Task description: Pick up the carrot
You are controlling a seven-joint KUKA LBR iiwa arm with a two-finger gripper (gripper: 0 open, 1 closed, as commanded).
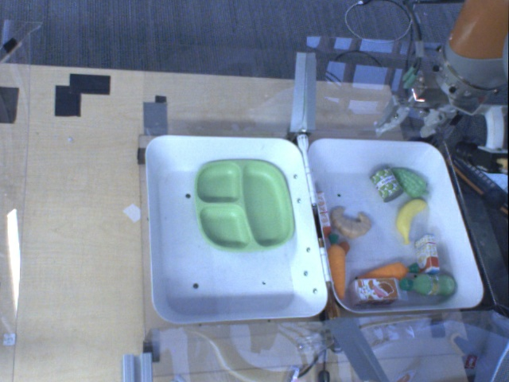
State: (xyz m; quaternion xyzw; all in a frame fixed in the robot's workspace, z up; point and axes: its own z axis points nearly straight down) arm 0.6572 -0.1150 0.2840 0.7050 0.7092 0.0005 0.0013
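While cracker box [374, 290] touches carrot [338, 270].

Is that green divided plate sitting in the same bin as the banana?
No. The green plate lies in the left bin, while the banana lies in the right bin.

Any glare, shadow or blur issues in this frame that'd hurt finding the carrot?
Camera view: lighting is even, with only a soft shadow inside the left bin along its near wall. Pale glare streaks the clear panel at the left edge. The carrot is sharp enough, lying against the right bin left wall. The gripper, at top right above the bin's far edge, looks soft and cluttered by cables.
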